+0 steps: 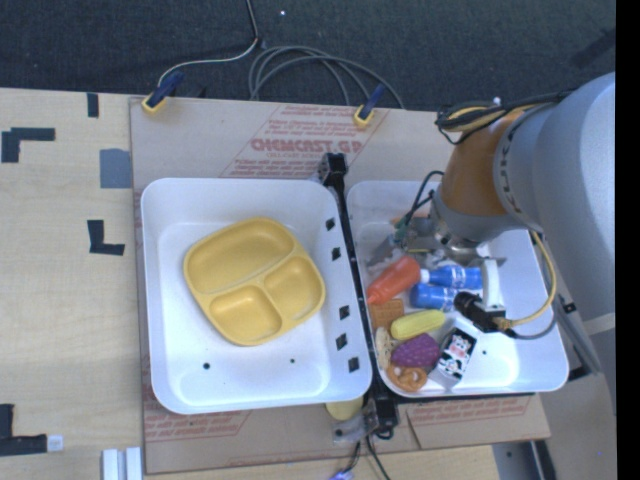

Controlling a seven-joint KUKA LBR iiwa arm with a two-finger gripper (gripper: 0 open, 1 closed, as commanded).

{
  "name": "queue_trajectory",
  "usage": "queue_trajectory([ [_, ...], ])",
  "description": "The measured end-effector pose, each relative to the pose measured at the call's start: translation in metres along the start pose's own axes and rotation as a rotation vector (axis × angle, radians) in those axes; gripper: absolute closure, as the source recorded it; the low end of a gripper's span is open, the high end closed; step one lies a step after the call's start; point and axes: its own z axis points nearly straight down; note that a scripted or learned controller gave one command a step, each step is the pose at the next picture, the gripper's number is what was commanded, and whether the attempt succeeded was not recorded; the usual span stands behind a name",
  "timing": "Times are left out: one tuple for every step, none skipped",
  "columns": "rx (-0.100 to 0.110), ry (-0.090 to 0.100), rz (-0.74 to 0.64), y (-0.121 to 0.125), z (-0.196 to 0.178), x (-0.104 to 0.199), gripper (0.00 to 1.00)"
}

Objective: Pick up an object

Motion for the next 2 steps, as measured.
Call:
queue_trajectory([
  [-0.004, -0.001, -0.001, 0.001, -0.016, 0.000, 1.00],
  [-0.003, 0.004, -0.002, -0.034, -0.128, 0.022, 1.00],
])
